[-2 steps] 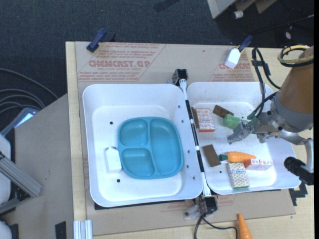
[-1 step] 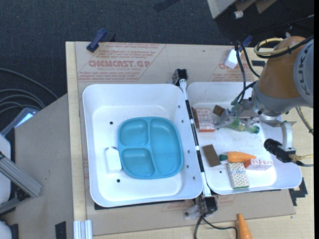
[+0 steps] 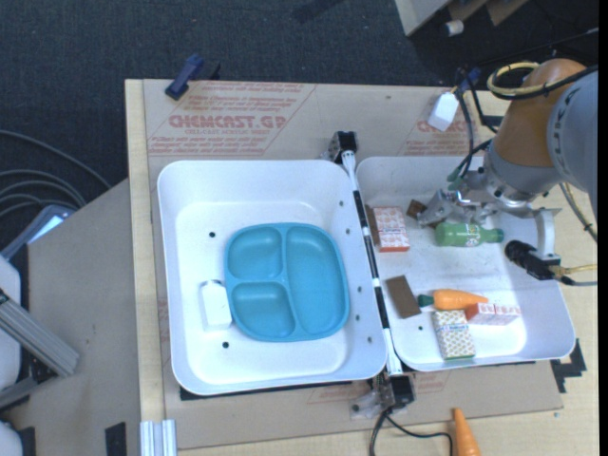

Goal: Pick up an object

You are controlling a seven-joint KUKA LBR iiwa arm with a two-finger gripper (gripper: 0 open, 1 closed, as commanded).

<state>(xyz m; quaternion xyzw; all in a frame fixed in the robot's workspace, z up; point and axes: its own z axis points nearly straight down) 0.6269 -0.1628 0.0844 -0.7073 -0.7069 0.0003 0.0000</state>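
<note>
In the right bin point(image 3: 546, 345), my gripper point(image 3: 445, 209) hangs low over the far part, directly above and touching or almost touching a green bottle point(image 3: 467, 236) that lies on its side. A red and white carton point(image 3: 390, 229) lies to the left of the bottle by the bin's inner wall. Nearer the front are a brown block point(image 3: 402, 296), an orange carrot point(image 3: 457, 300), a patterned box point(image 3: 455, 334) and a small red and white packet point(image 3: 501, 312). The wrist hides the gripper's tips.
The left bin point(image 3: 180, 255) holds a blue divided plate point(image 3: 285, 281) with a small white block point(image 3: 216, 304) at its left edge. The grey and orange arm point(image 3: 532, 131) comes in from the upper right. A black cable plug point(image 3: 527, 257) hangs over the right bin.
</note>
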